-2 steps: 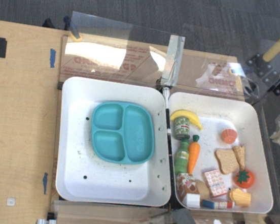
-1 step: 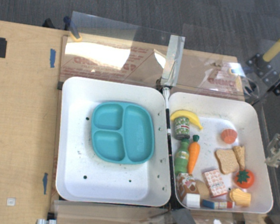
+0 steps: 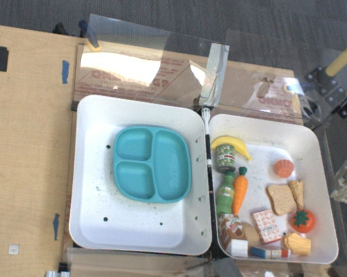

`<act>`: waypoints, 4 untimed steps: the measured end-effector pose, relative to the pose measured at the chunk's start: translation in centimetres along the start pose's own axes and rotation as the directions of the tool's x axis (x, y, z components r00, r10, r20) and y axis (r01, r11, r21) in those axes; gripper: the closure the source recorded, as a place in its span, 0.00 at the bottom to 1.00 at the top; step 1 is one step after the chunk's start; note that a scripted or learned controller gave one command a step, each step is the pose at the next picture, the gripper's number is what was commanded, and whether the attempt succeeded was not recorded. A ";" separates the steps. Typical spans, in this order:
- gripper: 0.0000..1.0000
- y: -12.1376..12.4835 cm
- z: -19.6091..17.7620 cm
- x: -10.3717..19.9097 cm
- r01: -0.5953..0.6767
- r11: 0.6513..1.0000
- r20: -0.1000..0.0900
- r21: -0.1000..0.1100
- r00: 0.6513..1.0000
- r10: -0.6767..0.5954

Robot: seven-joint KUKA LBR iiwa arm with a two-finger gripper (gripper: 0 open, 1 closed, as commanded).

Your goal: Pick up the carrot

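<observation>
At the near edge of the right bin (image 3: 323, 154) lie a marker (image 3: 260, 252), a small box (image 3: 266, 226) and a yellow piece (image 3: 299, 244). Just beyond sit a tomato (image 3: 303, 220) and a slice of bread (image 3: 280, 198). The carrot (image 3: 240, 191) lies along the bin's left side, touching a green bottle (image 3: 226, 193), with nothing gripping it. Farther back are a green can (image 3: 225, 157) and a banana (image 3: 232, 145). The left bin (image 3: 89, 155) holds a blue divided plate (image 3: 152, 163). I cannot tell how the jaws stand.
</observation>
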State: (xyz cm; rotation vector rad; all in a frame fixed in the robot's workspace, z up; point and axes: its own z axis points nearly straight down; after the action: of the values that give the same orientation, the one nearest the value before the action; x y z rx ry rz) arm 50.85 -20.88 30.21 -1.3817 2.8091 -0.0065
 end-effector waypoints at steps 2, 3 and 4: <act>1.00 -0.3 -2.2 -0.3 -0.007 1.000 0.011 0.013 1.000 0.007; 1.00 -0.5 -3.3 -0.5 -0.011 1.000 0.016 0.020 1.000 0.011; 1.00 1.4 15.6 -0.7 0.116 0.993 -0.005 -0.020 0.993 -0.116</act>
State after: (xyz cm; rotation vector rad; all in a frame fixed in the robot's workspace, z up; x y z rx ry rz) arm 50.32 -19.46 14.58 -1.5501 2.7366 0.0166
